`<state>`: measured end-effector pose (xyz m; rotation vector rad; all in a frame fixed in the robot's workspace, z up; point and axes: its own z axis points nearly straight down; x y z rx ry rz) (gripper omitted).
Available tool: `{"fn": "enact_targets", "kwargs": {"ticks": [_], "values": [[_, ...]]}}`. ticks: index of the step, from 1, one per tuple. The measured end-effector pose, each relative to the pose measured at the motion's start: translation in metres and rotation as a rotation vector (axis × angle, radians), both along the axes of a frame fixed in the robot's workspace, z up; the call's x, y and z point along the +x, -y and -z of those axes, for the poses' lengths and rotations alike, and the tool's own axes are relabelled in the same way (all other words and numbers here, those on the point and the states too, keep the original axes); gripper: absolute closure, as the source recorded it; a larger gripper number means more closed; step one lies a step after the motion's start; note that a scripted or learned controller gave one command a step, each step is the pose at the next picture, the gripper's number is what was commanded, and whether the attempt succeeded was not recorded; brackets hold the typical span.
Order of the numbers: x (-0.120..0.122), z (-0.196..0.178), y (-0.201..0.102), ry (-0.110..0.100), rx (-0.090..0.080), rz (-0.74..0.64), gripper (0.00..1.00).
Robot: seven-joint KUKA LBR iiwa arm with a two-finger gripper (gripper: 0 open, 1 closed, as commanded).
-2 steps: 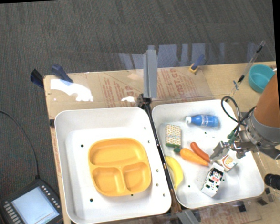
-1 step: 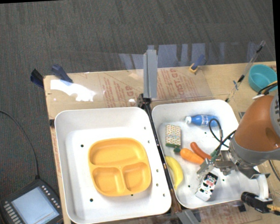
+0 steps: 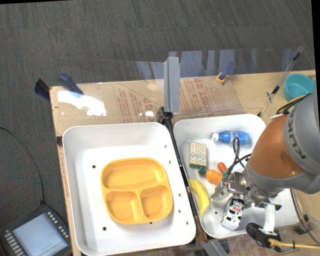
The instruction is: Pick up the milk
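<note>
- Gripper (image 3: 237, 200) hangs low in the right bin (image 3: 258, 124), toward its 6 o'clock wall, and how it is set cannot be told from up here.
- Milk (image 3: 232, 213), a small white carton, lies tilted directly under the gripper, at its 6 o'clock, seemingly touching.
- Banana (image 3: 200, 194) sits at the milk's 10 o'clock, near.
- Orange carrot (image 3: 215, 176) rests at 12 o'clock from the milk.
- Yellow divided plate (image 3: 136, 189) fills the left bin (image 3: 80, 152), well apart.

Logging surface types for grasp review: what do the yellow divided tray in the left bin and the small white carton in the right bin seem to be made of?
The yellow divided tray looks like moulded plastic, matte with a soft sheen: smooth rounded compartments in one uniform colour. The small white carton is probably printed paperboard, judging by its flat faces and coloured markings, though it is too small to be sure.
</note>
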<state>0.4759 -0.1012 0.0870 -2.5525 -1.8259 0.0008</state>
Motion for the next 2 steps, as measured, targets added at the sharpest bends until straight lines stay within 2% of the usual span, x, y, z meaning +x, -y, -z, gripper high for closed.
{"fn": "enact_targets", "kwargs": {"ticks": [1, 2], "values": [[-0.001, -0.009, 0.002, -0.003, 0.0, 0.007, 1.0], [0.0, -0.098, -0.063, -0.004, -0.001, -0.108, 1.0]]}}
